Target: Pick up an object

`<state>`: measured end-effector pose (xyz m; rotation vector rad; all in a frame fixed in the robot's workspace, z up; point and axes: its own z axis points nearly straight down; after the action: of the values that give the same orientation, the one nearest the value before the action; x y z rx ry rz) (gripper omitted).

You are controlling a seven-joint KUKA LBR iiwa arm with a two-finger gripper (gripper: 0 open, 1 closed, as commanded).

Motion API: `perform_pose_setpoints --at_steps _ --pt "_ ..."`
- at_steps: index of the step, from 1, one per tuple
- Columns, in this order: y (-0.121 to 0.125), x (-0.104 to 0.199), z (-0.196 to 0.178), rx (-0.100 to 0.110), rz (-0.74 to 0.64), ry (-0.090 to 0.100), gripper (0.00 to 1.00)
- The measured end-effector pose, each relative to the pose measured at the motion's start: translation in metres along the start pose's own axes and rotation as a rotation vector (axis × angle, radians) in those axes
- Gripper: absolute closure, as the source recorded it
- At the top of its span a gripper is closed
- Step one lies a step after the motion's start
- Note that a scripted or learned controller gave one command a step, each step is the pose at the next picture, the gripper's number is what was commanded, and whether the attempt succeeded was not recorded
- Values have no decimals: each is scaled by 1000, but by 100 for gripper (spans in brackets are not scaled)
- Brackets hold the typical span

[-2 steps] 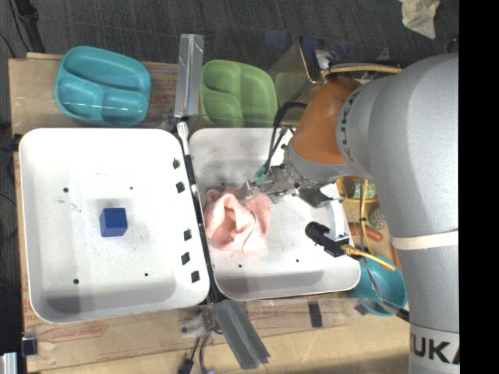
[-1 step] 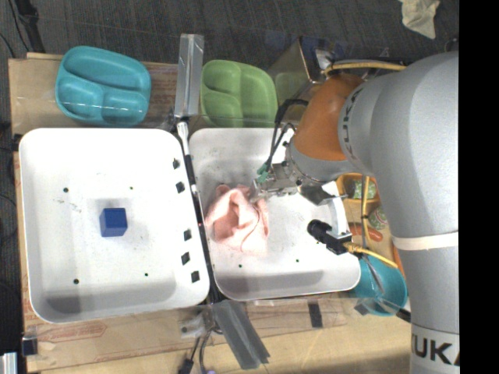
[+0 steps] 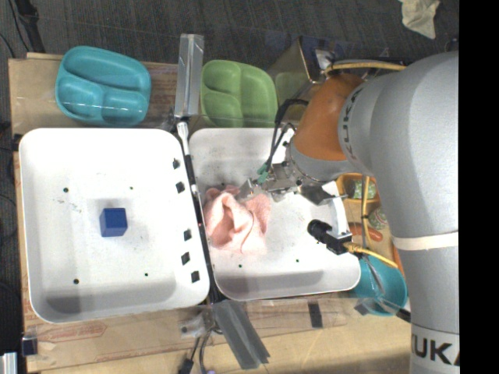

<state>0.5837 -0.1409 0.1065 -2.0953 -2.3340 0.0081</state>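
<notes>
Where the two-finger gripper (image 3: 263, 181) meets the crumpled pink cloth (image 3: 234, 218) in the right white bin (image 3: 265, 283), you cannot tell the jaws' state; contact looks likely, not certain. Risk: soft folds slip free, or only an edge lifts. Small blue cube (image 3: 114, 221) sits well apart in the left white bin (image 3: 47, 209). Legible writing: "UKA" on the grey arm (image 3: 421, 162).

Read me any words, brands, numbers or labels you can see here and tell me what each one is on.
"UKA", the end of a brand name cut off by the frame edge, in dark letters on the grey arm at the lower right.
Colourful printed item at the right bin's edge, beside the arm: too small and blurred to read.
Blue cube, pink cloth, teal tray and green tray: no text visible.
</notes>
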Motion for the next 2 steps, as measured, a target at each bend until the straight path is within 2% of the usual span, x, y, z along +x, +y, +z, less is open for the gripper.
perform_pose_setpoints --at_steps 1,2 --pt "-6 14 15 -7 -145 -1 0" --pt "-5 14 7 -6 -148 -1 100"
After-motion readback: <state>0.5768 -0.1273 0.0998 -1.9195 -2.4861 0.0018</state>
